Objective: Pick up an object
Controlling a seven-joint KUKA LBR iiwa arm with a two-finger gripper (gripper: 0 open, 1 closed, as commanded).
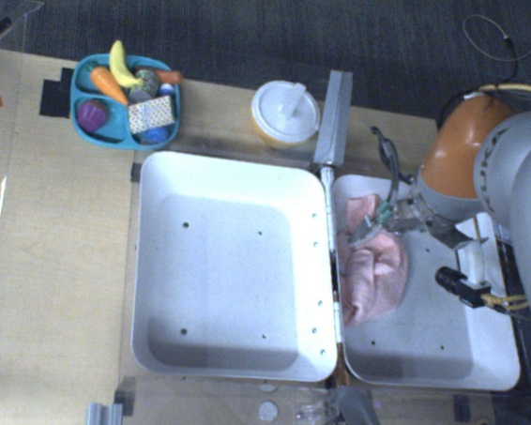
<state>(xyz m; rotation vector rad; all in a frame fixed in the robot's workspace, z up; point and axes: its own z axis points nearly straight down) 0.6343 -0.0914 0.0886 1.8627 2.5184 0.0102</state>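
Where dark carpet [220, 13] ends, wooden bench [44, 259] begins.

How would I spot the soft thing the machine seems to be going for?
Look at the two white bins side by side and take the right bin, the one under the grey and orange arm. Along its left wall lies a crumpled pink cloth, with the claw at its upper end. It is the only soft, pink thing in the bins.

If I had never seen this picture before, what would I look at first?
Probably the big grey and orange robot arm reaching in from the right, with its gripper down on a crumpled pink cloth in the right bin. Next, the blue tray of colourful toy food at the top left, beside a round white lid.
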